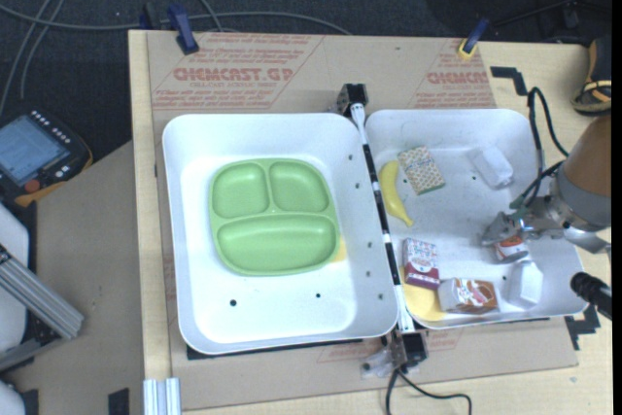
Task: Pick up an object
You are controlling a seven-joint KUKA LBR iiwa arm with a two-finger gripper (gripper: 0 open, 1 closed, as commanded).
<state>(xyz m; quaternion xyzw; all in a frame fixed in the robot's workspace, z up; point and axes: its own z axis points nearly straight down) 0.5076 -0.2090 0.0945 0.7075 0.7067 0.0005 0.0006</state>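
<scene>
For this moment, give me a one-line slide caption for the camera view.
Gripper low in the right bin among small packets; green divided tray lies in the left bin.

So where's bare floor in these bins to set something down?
Left bin: bare strip along the near edge below the green tray, and a narrower one at its left. Right bin: open floor in the middle, between the patterned packet, banana and gripper. Crowded along the near edge, with the red-and-white packet, brown packet and white block.

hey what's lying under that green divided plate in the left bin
A yellow edge peeks out from beneath the right side of the green divided plate, against the white bin floor. The plate covers the rest of it, so its shape and identity can't be told.
</scene>
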